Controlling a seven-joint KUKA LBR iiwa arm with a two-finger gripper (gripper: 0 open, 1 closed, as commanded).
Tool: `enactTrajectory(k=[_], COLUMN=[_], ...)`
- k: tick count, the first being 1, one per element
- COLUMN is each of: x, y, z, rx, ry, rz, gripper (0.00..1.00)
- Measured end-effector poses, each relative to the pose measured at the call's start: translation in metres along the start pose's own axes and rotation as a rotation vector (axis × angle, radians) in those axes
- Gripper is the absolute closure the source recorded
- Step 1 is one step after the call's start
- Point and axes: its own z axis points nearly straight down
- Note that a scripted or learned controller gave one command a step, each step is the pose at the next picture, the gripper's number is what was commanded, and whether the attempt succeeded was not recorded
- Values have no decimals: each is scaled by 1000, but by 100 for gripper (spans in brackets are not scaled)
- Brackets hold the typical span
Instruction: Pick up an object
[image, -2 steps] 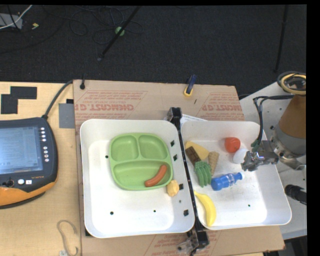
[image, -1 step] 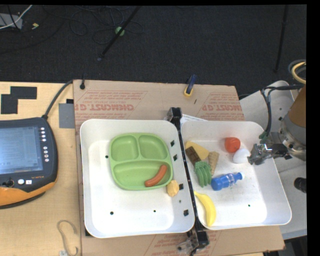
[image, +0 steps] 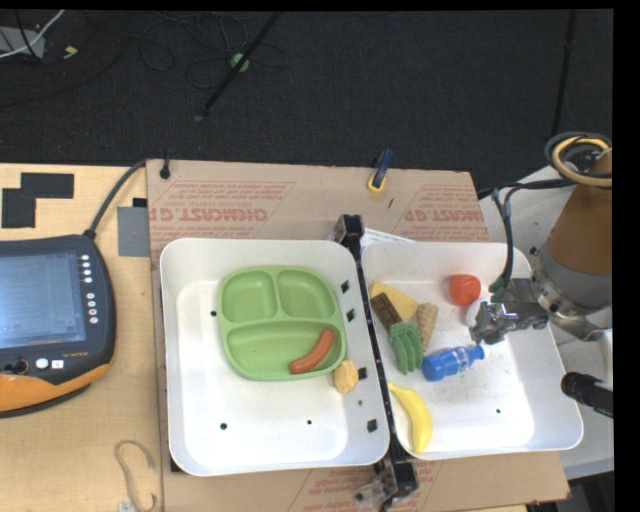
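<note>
Beside end effector: blue bottle, tomato.

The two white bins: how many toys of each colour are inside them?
Green: 2, the divided plate and the green toy
Yellow: 3, the banana, the wedge and the small lump
Red/orange: 2, the sausage and the round toy
Blue: 1, the bottle
Tan: 1, the cone
Total: 9

The two white bins look like smooth plastic with a soft shine, and they rest on matt brown cardboard with red print. Inside the left bin, the green divided plate is glossy plastic; right of it, the claw looks like bare grey metal.
</note>
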Motion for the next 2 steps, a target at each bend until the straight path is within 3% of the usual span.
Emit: enactTrajectory(k=[2], x=[100], y=[-20], z=[-9], rx=[2], ry=[0], rz=[-2], gripper=[100])
